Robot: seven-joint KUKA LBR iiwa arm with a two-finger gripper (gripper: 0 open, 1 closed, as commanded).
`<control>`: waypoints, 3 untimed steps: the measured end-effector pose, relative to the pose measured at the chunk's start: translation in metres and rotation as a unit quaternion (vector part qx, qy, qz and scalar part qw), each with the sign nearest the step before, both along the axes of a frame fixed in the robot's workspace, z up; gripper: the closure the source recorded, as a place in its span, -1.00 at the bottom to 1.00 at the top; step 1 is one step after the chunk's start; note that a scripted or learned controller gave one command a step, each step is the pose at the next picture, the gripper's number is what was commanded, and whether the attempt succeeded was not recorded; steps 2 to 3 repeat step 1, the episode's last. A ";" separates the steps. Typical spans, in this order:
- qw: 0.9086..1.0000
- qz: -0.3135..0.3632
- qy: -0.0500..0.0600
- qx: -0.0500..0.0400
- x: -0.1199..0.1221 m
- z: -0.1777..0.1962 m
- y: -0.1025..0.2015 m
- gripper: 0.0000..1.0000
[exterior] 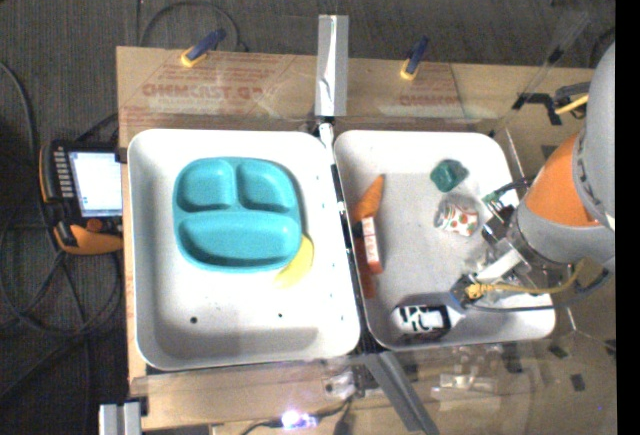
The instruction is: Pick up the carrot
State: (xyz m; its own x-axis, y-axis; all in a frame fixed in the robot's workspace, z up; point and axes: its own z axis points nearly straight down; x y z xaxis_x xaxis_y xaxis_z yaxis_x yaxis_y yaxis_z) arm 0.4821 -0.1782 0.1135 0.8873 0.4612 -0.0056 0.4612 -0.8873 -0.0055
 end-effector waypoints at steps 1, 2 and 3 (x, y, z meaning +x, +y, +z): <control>1.000 0.016 -0.001 0.000 0.001 0.015 0.026 1.00; 1.000 0.016 -0.001 0.000 0.001 0.015 0.026 1.00; 1.000 0.016 -0.001 0.000 0.001 0.015 0.026 1.00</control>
